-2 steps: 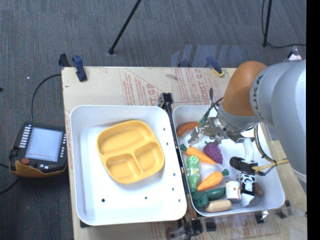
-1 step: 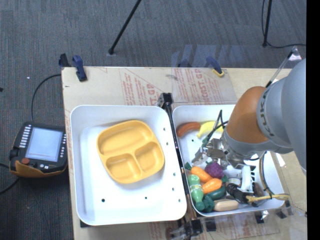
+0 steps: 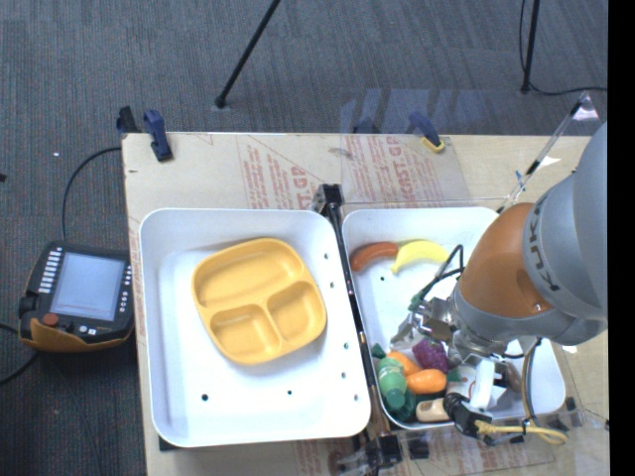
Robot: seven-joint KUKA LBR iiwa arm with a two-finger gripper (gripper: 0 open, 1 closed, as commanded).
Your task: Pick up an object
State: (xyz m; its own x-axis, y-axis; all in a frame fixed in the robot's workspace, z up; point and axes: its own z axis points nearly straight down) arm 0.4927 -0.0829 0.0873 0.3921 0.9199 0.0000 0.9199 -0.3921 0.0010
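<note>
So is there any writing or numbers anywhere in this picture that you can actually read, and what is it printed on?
Red printing on the cardboard sheet under the bins: upside down and blurred, too unclear to read.
Screen and buttons of the handheld control pad on the floor: too small to read.
Yellow divided plate, white bins, toy food and arm: no text visible.

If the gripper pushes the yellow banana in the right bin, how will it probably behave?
The banana looks like smooth moulded plastic, so it is probably stiff, light and somewhat slippery. Its curved shape lies flat on the white bin floor, so it would likely slide or spin rather than roll. It touches the sausage, which might shift too.
</note>
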